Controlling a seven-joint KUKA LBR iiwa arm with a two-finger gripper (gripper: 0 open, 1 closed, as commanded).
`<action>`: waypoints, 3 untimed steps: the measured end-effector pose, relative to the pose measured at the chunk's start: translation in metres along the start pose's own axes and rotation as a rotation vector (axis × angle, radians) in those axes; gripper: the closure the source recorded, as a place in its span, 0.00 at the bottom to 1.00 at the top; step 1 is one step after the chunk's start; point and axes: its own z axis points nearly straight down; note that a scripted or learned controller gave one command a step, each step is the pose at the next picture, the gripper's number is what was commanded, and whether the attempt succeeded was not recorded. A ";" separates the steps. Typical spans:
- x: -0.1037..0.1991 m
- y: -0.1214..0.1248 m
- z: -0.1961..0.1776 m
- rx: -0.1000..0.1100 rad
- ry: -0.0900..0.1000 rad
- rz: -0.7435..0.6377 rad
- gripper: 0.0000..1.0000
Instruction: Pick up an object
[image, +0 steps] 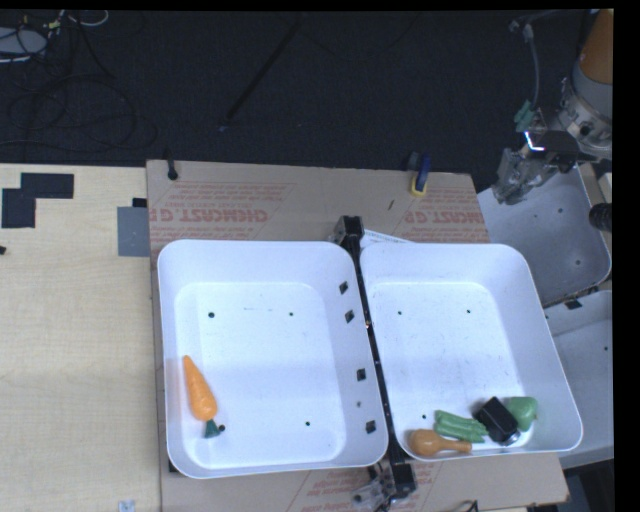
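An orange carrot (199, 390) with a small green top lies at the near left of the left bin (255, 262). In the near right corner of the right bin (450, 262) sit a green bean pod (459, 426), a black block (496, 419), a green rounded piece (523, 408) and a tan pear-shaped piece (436, 443), all close together. My gripper (518, 182) hangs at the upper right, beyond the far right corner of the right bin, well above and away from the objects. Nothing shows between its fingers.
Both bins rest on a cardboard sheet (300, 205) over a light wooden bench (70, 340). A black clip strip (362, 340) joins the bins down the middle. A blue-and-yellow clamp (421, 175) holds the cardboard's far edge. A grey metal plate (560, 235) lies at right.
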 end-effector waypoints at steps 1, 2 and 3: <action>0.057 -0.021 -0.026 0.003 0.003 -0.007 1.00; 0.128 -0.026 -0.070 0.001 0.003 -0.008 1.00; 0.099 -0.001 0.031 0.014 0.000 0.001 1.00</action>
